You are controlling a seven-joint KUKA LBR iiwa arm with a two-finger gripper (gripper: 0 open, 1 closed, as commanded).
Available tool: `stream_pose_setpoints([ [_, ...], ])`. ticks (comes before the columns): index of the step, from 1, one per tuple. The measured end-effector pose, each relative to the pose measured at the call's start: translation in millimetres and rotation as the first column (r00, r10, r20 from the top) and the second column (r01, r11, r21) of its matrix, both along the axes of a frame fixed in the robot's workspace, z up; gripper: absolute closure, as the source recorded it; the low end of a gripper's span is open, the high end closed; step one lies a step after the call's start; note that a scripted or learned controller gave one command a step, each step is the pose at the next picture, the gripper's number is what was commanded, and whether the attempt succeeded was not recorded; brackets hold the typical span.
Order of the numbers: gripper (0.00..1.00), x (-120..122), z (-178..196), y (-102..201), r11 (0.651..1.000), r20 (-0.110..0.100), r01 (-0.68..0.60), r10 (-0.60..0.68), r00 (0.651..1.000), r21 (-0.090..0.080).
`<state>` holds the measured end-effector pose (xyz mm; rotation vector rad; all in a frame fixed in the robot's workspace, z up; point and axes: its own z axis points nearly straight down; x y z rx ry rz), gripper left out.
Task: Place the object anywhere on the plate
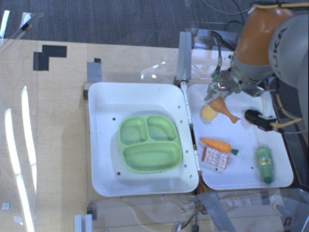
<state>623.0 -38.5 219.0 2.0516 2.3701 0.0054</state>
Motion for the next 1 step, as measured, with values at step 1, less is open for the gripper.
stream_pose_setpoints([
  [1, 1.00, -45.4, -28.5, 63.8, 0.981, -0.004, -0.193, 0.193, 0.981, 0.002],
])
